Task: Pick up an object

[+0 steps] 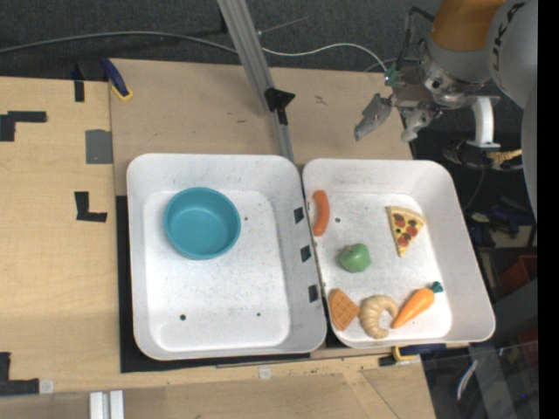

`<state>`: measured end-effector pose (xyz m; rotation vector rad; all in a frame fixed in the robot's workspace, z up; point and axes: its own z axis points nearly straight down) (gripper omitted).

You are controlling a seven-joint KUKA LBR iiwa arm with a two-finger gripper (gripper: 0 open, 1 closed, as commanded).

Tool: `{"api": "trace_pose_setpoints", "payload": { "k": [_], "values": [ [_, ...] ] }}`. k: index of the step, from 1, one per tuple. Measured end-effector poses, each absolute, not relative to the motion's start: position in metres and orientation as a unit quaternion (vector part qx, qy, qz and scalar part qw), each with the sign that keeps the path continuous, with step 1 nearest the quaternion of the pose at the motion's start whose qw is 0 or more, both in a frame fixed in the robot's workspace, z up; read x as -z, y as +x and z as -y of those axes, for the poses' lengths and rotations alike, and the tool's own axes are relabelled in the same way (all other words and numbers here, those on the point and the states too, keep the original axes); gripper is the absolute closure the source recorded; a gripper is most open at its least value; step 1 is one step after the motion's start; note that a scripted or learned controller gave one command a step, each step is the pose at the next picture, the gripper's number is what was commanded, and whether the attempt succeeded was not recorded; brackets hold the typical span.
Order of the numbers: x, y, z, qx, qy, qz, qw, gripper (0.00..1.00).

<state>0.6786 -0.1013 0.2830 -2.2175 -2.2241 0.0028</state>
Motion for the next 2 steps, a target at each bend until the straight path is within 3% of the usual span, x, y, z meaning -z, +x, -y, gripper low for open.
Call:
{"api": "trace_pose_setpoints", "payload": {
  "k": [1,2],
  "values": [
    [-0.283,0.679,0.101,-0.0011,-0.706,0.708,0.0,0.0],
    [-0.235,0.681,0.093,-0.0023,-0.706,0.708,0.002,0.0]
  ]
}}
